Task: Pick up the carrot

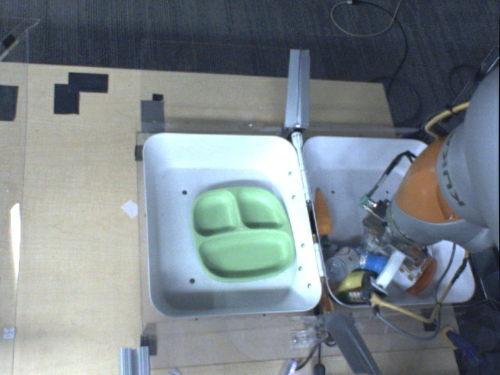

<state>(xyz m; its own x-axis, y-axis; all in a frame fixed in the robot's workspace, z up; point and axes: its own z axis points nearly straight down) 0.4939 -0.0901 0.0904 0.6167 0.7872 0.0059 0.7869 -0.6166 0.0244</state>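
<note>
My arm (461, 170) covers the right bin (344, 162). Left of my gripper (373, 241), the left bin (164, 209) holds a green divided plate (242, 233). Clutter (367, 276) lies just below. The carrot (322, 212) lies near, leftward, against the bin wall. Grip state: cannot tell.

Grey arm (474, 151), orange band, yellow cables

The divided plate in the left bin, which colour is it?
The divided plate is light green, seen in the camera view.
</note>
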